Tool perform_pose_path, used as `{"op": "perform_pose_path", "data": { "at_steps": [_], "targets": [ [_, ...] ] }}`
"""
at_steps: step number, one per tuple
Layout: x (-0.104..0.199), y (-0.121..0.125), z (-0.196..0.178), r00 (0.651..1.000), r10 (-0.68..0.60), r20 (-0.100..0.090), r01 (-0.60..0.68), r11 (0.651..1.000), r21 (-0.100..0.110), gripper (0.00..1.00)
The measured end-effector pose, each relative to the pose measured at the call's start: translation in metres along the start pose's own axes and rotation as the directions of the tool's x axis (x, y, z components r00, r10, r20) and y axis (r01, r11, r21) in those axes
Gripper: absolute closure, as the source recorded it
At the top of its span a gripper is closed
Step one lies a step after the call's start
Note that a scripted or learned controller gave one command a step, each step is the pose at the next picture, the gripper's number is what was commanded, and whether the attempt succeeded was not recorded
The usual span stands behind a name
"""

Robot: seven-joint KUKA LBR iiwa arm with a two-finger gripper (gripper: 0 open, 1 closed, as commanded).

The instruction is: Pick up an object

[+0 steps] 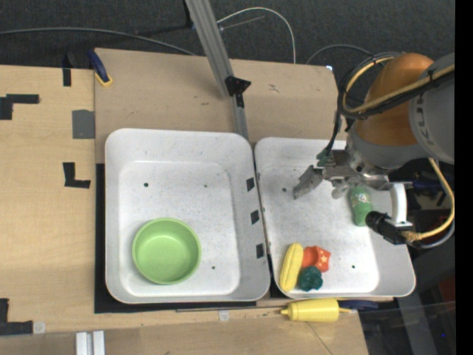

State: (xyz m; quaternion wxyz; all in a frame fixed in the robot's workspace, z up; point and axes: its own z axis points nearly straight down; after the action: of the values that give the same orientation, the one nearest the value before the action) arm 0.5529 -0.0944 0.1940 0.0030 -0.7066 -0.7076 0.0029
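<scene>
My gripper (320,189) hangs over the upper middle of the right bin (277,161), open, with bare white floor between its fingers. One grey finger (301,186) points down-left. A small green bottle-like object (360,208) lies just right of the gripper, close to the wrist and partly covered by it. At the right bin's front left, a yellow object (291,266), a red-orange object (318,257) and a dark green object (310,279) lie bunched together, well below the gripper.
A light green bowl (166,251) sits at the front left of the left bin (118,154). A yellow object (314,310) lies on the bench outside the right bin's front edge. A grey pole (211,39) slants in above the bins.
</scene>
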Motion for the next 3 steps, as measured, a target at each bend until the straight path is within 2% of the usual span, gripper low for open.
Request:
{"op": "perform_pose_path", "data": {
  "at_steps": [1,2,3],
  "targets": [
    [-0.004,0.001,0.064,1.000,0.000,0.000,0.000,1.000,0.000,0.00],
    [-0.004,0.001,0.106,1.000,0.000,0.002,0.000,1.000,-0.008,0.00],
    [-0.003,0.001,0.095,1.000,-0.002,0.000,0.002,1.000,-0.007,1.00]
  ]
}}
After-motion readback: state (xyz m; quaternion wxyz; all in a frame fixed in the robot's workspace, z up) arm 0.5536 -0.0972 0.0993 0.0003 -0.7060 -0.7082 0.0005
